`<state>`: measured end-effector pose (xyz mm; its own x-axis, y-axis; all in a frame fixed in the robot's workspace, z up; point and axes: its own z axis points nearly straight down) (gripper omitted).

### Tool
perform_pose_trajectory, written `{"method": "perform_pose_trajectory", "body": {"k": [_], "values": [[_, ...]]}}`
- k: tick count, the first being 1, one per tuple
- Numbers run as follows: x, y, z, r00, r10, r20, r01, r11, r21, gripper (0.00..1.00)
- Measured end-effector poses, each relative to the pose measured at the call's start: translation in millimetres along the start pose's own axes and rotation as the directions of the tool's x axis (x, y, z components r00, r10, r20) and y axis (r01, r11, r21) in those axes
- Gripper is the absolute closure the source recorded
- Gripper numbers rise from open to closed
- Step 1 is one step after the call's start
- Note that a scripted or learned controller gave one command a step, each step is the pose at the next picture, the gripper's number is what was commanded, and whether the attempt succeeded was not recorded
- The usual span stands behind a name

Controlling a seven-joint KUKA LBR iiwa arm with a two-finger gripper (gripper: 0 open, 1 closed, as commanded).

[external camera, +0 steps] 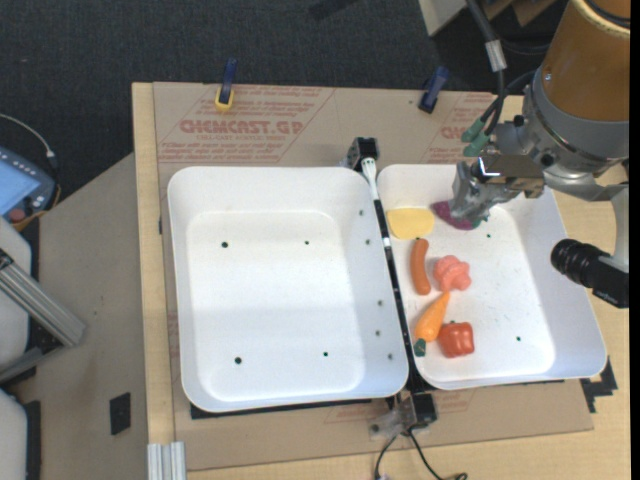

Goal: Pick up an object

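My gripper (467, 211) reaches down into the far part of the right bin (530, 298), right over a purple object (456, 217) that is mostly hidden beneath it. A yellow flat piece (409, 222) lies just left of it. Nearer the front lie a reddish-orange sausage (420, 266), a pink lumpy toy (451, 272), an orange carrot (432, 318) and a red pepper (457, 339).
The left bin (270, 288) sits beside the right one, with a black divider strip (385, 258) between them. Blue clamps (226, 80) hold the cardboard base at the back. A black cylinder (590, 266) juts in at the right.
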<state>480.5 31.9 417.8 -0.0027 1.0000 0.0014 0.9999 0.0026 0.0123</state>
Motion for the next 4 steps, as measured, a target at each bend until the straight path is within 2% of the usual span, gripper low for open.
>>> {"method": "perform_pose_trajectory", "body": {"k": [1, 2, 3, 4], "values": [[62.6, 12.2, -45.9, 1.0, -0.005, -0.001, 0.005, 1.0, 0.005, 1.0], [109.9, 10.7, -120.9, 1.0, -0.003, -0.003, 0.003, 1.0, 0.004, 1.0], [171.9, -2.5, -24.6, 1.0, -0.005, 0.004, 0.005, 1.0, 0.025, 1.0], [194.0, 9.1, -45.7, 1.0, 0.0, 0.0, 0.0, 1.0, 0.01, 1.0]]}}
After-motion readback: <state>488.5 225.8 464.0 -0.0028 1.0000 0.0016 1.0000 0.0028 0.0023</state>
